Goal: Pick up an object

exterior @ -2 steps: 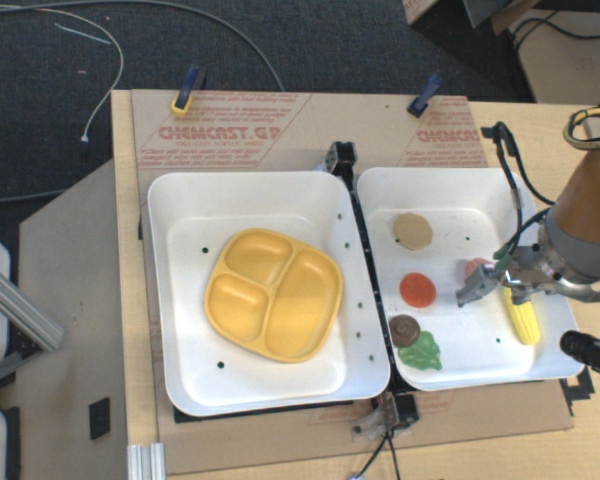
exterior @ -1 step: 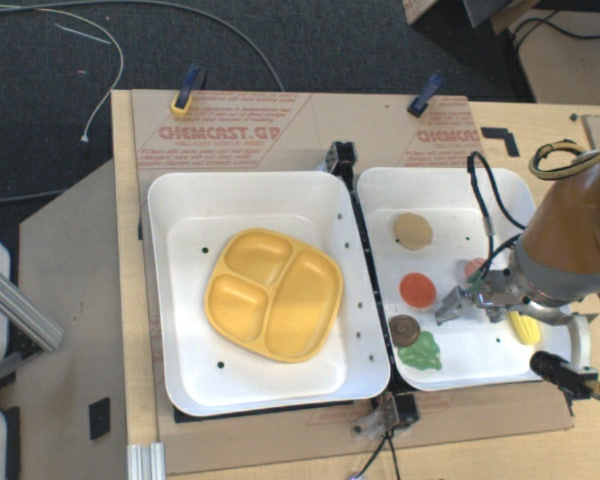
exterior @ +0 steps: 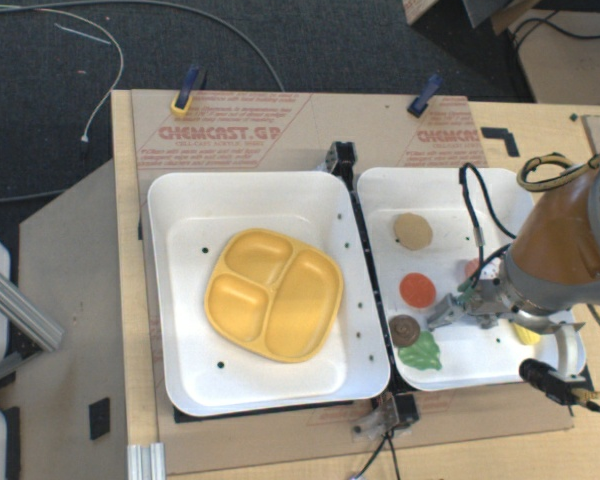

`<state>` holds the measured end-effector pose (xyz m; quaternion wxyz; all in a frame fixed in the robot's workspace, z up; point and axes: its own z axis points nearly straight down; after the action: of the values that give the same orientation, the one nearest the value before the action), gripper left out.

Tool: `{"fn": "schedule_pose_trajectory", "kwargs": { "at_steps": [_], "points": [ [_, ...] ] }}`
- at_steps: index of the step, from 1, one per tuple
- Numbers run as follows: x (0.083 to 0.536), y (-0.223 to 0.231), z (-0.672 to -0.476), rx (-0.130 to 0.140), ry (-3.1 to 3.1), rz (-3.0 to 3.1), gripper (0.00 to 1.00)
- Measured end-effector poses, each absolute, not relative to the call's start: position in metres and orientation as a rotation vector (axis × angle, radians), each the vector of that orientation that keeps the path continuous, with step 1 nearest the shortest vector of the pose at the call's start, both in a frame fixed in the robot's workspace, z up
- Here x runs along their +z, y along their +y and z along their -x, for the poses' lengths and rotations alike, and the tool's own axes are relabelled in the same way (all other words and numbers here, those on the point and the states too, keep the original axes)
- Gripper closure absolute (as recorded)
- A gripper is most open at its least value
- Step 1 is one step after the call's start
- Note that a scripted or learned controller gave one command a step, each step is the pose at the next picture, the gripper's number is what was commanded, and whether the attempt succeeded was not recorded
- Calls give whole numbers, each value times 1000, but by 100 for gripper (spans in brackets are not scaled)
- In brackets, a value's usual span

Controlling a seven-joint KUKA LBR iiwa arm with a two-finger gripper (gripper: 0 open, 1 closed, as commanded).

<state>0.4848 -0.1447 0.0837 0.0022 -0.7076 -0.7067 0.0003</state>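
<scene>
Objects for picking are lying in the right bin (exterior: 380,200), well apart from the yellow divided plate (exterior: 273,294) in the left bin (exterior: 170,208): a tan round piece (exterior: 413,231) toward the back, an orange-red disc (exterior: 417,290) mid-bin, a brown disc (exterior: 404,328) touching a green leafy piece (exterior: 420,353) at the front. The tool (exterior: 448,313) is reaching low between the orange-red and brown discs, nothing is visibly sitting in it, and I cannot tell how it is set. Judging by looks, these are probably light, stiff toy foods, smooth and liable to slide, so pinching a disc across its rim seems safest.
</scene>
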Motion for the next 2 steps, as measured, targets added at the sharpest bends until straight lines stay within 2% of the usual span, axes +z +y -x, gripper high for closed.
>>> {"fn": "schedule_pose_trajectory", "kwargs": {
  "at_steps": [1, 2],
  "points": [
    [96, -145, -486, -3, -2219, 2222, 100],
    [139, -142, -491, -4, -2227, 2223, 100]
  ]
}}
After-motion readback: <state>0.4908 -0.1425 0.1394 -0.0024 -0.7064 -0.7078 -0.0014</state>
